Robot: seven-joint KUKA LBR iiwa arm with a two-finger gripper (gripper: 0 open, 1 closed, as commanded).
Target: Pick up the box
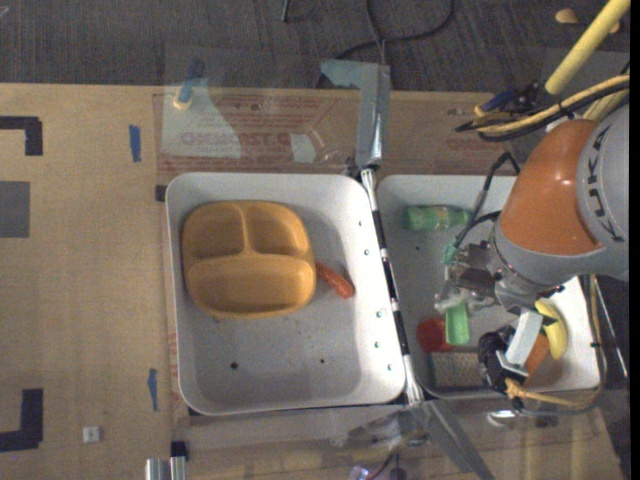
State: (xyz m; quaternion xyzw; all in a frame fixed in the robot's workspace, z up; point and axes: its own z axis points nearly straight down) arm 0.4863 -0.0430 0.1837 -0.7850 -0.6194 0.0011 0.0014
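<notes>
Camera view puts the grey arm's hand (462, 286) low over the right white bin (590, 380); whether it is open, or has hold of anything, I cannot tell, and the flat speckled box (457, 368) lies near that bin's front edge, just below it. A grab could easily fail or catch the wrong thing, since a green cylinder (457, 325) and a small red piece (430, 334) crowd the box. A yellow banana (553, 332) lies nearby, while the left white bin (270, 368) carries an orange divided tray (247, 256) and a carrot (335, 281).
</notes>
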